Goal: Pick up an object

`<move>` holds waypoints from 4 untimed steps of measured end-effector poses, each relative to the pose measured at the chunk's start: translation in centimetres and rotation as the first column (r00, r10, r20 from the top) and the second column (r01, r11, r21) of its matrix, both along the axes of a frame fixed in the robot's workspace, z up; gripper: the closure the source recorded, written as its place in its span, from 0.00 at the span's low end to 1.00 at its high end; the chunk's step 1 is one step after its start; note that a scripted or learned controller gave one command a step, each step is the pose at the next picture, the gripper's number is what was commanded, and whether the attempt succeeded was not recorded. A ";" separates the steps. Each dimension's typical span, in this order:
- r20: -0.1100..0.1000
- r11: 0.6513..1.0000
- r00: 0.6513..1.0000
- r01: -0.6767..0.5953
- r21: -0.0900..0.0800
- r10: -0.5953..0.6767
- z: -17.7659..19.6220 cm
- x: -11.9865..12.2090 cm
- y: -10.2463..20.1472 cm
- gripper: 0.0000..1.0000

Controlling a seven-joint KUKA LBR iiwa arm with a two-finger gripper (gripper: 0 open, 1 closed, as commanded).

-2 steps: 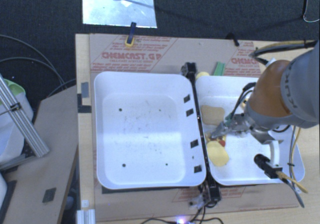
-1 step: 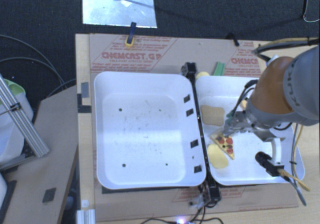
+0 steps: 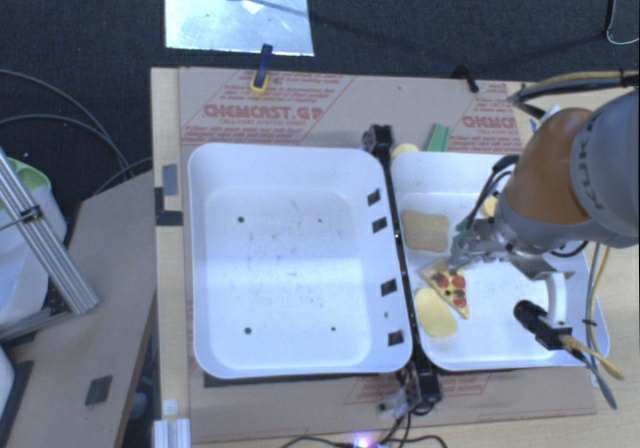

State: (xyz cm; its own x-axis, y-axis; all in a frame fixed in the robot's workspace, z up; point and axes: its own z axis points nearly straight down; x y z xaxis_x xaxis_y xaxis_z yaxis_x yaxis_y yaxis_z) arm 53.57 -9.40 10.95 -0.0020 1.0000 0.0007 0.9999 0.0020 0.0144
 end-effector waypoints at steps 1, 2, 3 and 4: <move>0.000 1.000 1.000 0.000 0.000 0.000 0.0 0.0 0.0 0.00; -0.013 1.000 1.000 0.002 0.000 -0.002 -2.5 -1.1 0.8 0.00; -0.011 1.000 1.000 0.002 0.000 -0.002 -1.4 -1.1 0.7 1.00; -0.001 1.000 1.000 -0.011 0.001 0.011 8.1 4.8 9.1 1.00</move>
